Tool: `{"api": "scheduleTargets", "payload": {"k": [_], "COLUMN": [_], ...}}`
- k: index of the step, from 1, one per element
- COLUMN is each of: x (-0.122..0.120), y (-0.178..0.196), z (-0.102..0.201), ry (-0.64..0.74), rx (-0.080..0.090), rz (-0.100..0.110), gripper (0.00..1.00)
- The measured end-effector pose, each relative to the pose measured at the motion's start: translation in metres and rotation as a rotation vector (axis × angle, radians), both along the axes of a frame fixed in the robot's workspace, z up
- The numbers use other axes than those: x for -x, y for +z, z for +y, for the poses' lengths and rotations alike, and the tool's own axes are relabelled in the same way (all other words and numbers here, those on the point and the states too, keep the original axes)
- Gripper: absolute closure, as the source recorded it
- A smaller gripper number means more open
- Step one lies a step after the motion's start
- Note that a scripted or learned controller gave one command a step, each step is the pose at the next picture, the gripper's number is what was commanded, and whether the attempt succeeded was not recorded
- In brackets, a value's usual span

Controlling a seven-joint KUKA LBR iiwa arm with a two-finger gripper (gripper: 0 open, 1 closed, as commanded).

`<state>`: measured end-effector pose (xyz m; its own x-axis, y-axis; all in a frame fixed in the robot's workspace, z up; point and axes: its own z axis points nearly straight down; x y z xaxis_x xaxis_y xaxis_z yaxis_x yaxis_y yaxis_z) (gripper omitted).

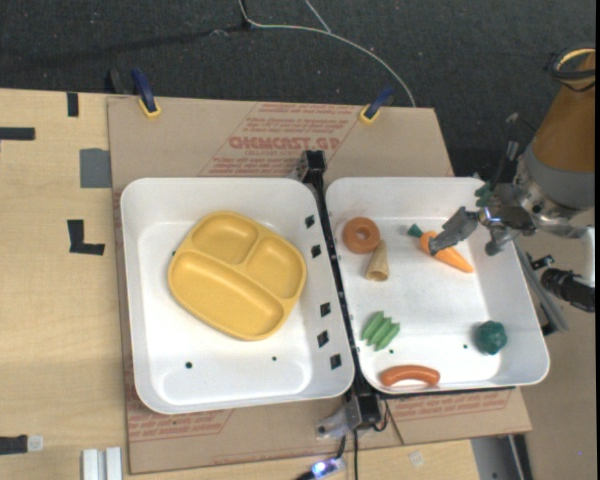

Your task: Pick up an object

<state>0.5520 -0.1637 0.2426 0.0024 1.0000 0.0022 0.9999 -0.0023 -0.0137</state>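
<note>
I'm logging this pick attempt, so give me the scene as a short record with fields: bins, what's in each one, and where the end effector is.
left bin: yellow tray with three compartments
right bin: donut, cone, carrot, green beans, teal ball, hot dog
end effector: over the right bin's upper right, one finger reaching down to the carrot
grasp: not visible; nothing seen between the fingers
arm: enters from the right

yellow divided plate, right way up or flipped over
Right way up: the yellow divided plastic plate in the left white bin shows its three recessed compartments facing upward.
</note>
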Motion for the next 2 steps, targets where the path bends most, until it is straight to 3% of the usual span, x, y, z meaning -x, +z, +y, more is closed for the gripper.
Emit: {"api": "scheduleTargets", "payload": {"k": [1, 2], "x": [-0.002, -0.001], "y": [0.007, -0.056], "z": [0.000, 0.007], "ry": [0.004, 0.004], "rx": [0.002, 0.001], "rz": [-0.012, -0.005], "gripper": [0.00, 0.00]}}
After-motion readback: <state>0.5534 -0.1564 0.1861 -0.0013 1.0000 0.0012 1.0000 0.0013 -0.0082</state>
